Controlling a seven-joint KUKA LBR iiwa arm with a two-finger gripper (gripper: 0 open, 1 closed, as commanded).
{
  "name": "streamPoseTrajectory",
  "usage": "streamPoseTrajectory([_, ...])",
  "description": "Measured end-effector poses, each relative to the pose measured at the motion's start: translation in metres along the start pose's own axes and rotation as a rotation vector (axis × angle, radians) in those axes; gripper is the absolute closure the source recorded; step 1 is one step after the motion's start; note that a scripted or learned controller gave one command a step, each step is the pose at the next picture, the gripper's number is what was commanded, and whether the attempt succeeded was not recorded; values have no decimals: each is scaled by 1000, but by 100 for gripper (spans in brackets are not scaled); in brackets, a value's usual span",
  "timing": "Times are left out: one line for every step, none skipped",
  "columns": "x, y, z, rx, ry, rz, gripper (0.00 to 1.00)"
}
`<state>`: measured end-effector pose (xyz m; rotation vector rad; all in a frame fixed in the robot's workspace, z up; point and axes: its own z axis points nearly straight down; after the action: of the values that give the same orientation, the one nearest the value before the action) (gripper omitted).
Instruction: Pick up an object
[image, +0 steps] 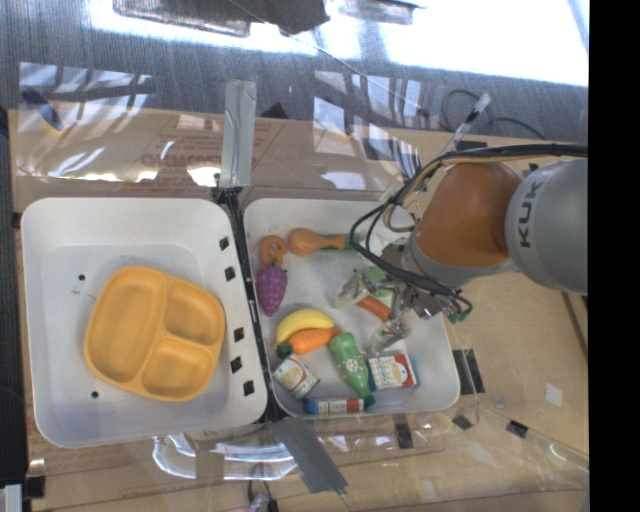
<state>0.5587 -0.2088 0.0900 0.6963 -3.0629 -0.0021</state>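
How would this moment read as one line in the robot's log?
task: pick up an object | gripper: low in right bin, over toy food | nearest: orange piece | left bin: yellow tray

Bench (120, 150), seemingly cardboard-covered; two white bins (40, 300) (440, 375) side by side.

Bright, slightly washed light fills the frame, strongest along the top, where clear plastic sheeting (330, 110) throws white glare streaks. The white bins (60, 400) look evenly lit with faint shadows. Detail is soft and somewhat grainy throughout.
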Motion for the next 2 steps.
streamPoseTrajectory([-2, 1, -8, -3, 1, -4, 100])
streamPoseTrajectory([-66, 30, -103, 5, -7, 5, 100])
